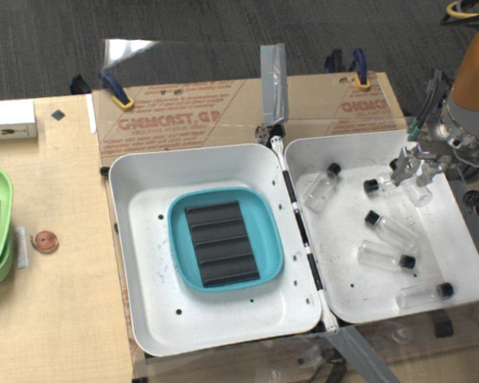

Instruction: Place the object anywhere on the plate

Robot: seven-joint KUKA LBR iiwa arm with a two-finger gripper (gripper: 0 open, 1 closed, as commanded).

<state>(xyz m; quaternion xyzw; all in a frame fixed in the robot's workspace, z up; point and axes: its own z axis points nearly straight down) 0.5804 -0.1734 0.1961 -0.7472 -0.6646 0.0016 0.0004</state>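
Item 1. Left bin (150, 315): shallow white tray holding a teal plate (181, 243) with a black ribbed insert (221, 243) seated on it. No vial on the plate; placement not yet done.

Item 2. Right bin (344, 299): approx. five clear vials w/ black caps, scattered and lying flat. One near the top-left corner (320, 188), one at centre (381, 222), one below centre (387, 258), one at the lower right (422, 296), one just beside the gripper (381, 184). Any of these could serve as the task object; all sit in the right bin, well apart from the plate.

Item 3. Gripper (416, 168): hovers over the upper-right part of the right bin, arm (471, 90) entering from the right. State of the grasp: cannot tell, metalwork is too small and cluttered to read. Nothing confirmed held.

Step in hand (judged): picking a vial. Advice: centre over one vial's body, align across its long axis, avoid neighbours; clear glass is slippery and rolls, so close mid-body, lift straight, then carry over the divider to the plate.

Hard to make out: vial outlines vs. white bin floor; exact count; whether a vial lies under the gripper.
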